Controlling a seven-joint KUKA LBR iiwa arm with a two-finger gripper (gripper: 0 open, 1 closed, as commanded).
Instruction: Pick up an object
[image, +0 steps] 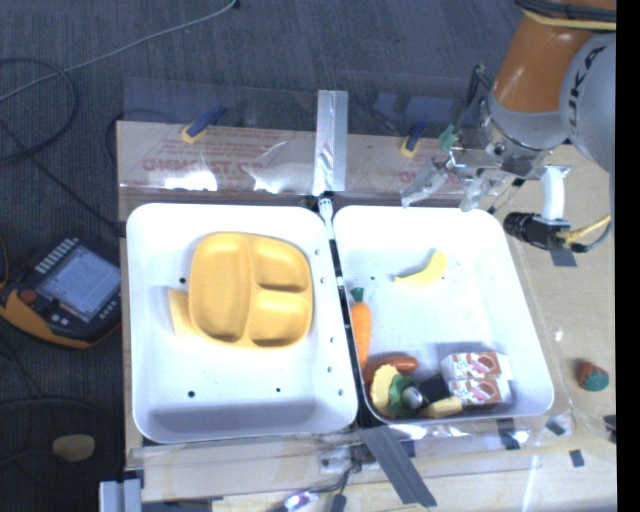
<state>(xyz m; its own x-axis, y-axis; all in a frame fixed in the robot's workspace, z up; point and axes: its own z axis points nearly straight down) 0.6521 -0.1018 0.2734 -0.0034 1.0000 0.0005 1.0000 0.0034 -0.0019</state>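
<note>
Clutter sits nearest us in the front corner of the right bin (520, 300): a small carton (477, 378) with red and white print, a dark bottle-like item (432, 392), a green piece (411, 399) and a yellow-and-red toy (384, 372), all crowded together and touching. Just behind them we see a carrot (360, 325) lying along the divider wall. Mid-bin, well apart from the pile, a banana (425, 269) lies alone on the white floor. In the left bin (150, 300) a yellow compartment tray (250, 288) rests face down, near the centre. Farthest back, the hand (468, 186) hangs above the rear rim of the right bin, fingers spread apart, nothing between them. On the desk to the right we note a small orange-and-green object (593, 376).
</note>
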